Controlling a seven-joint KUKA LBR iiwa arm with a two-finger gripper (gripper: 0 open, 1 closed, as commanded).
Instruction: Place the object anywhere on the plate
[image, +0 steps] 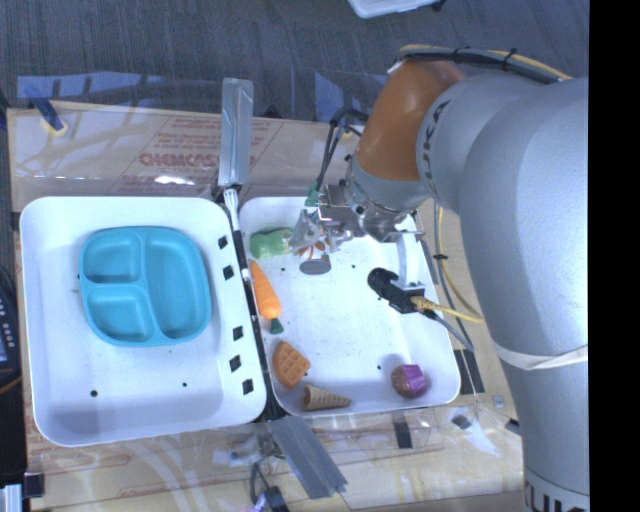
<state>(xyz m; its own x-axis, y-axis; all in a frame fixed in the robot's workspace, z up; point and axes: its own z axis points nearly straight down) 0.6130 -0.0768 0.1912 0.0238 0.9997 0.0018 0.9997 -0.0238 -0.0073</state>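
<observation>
Scanning your desk (120, 150) from left to right, you find: left bin (50, 400), holding a blue three-compartment plate (145, 285) that lies flat near its middle. Right bin (350, 330), holding a green object (268, 242) at its far left corner; an orange carrot (264, 290) along the left wall; a waffle-patterned piece (290, 363) and an ice-cream cone (325, 399) near the front; a purple object (409, 380) at the front right. Gripper (316, 243) sits low over the far part of the right bin, just beside the green object; you cannot tell how it is set.
</observation>
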